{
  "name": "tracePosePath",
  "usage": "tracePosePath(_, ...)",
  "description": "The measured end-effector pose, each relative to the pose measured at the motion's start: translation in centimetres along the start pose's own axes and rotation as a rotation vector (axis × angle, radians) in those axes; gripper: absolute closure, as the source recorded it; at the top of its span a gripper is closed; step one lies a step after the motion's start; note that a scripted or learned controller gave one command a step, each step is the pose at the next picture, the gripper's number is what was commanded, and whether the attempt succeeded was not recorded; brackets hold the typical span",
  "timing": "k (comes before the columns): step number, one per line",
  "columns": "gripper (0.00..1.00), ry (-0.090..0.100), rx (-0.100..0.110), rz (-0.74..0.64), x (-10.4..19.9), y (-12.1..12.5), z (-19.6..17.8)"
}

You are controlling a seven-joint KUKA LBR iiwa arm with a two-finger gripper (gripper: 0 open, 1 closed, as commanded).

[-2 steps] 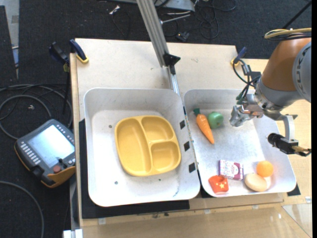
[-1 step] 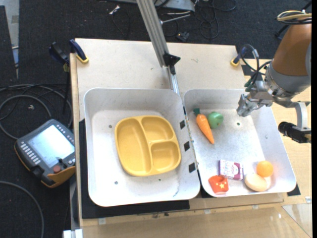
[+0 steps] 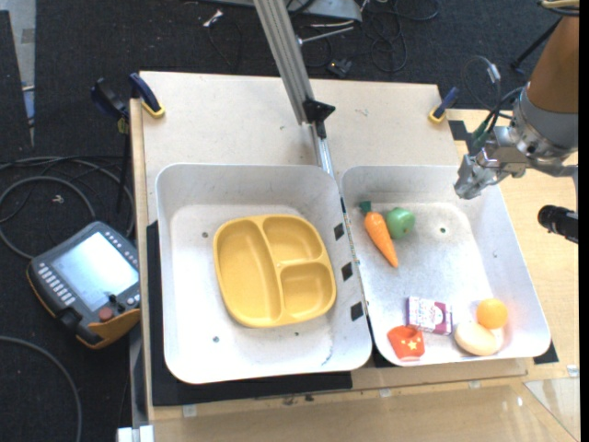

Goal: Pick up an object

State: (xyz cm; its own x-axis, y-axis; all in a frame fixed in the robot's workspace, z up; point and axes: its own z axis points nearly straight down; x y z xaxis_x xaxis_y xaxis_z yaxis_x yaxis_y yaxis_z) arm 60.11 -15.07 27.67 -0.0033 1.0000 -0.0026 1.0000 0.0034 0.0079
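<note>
Toy carrot (image 3: 381,237) lies in the right bin (image 3: 515,274) at about ten o'clock from the bin's middle, touching a green ball-like toy (image 3: 400,220) at its one o'clock. At the bin's six o'clock edge sit a red block (image 3: 406,342), a small purple-and-white carton (image 3: 429,315), a cream piece (image 3: 478,340) and an orange ball (image 3: 492,313). The end effector (image 3: 469,182) hovers over the bin's one o'clock corner, apparently holding nothing; whether it is spread I cannot tell. A yellow divided tray (image 3: 274,269) fills the left bin (image 3: 184,247) on the counter (image 3: 230,109).
</note>
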Motion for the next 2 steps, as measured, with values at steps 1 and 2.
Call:
tracePosePath(1,1.0,0.004,0.01,-0.004,5.0,-1.0,1.5)
tracePosePath(2,1.0,0.005,0.009,-0.004,9.7,-2.3,1.1)
